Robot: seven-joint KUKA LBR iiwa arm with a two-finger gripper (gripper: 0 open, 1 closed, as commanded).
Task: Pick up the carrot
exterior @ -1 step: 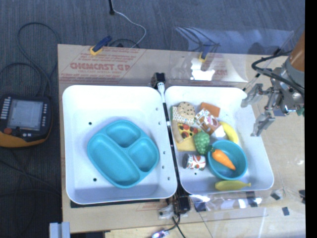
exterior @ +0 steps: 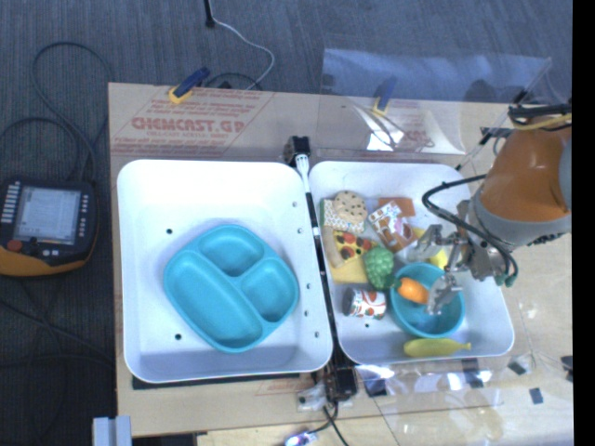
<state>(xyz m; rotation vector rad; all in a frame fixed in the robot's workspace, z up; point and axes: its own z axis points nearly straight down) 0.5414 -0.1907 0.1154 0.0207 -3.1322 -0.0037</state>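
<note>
Carrot [exterior: 410, 292] in blue bowl [exterior: 446, 323], beside broccoli [exterior: 378, 268]; gripper [exterior: 444, 277] just above, grip unclear; 2 white bins [exterior: 186, 179].

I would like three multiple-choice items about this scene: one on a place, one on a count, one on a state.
1. The carrot lies:
A. in the blue bowl
B. on the divided plate
C. on the bench

2. The blue divided plate has how many compartments?
A. two
B. three
C. five

3. The divided plate is:
A. upside down
B. stacked on the bowl
C. upright in the left bin

Key: 1 A, orange piece sits inside the bowl's rim; 2 B, three hollows show; 3 C, hollows face up.
</note>
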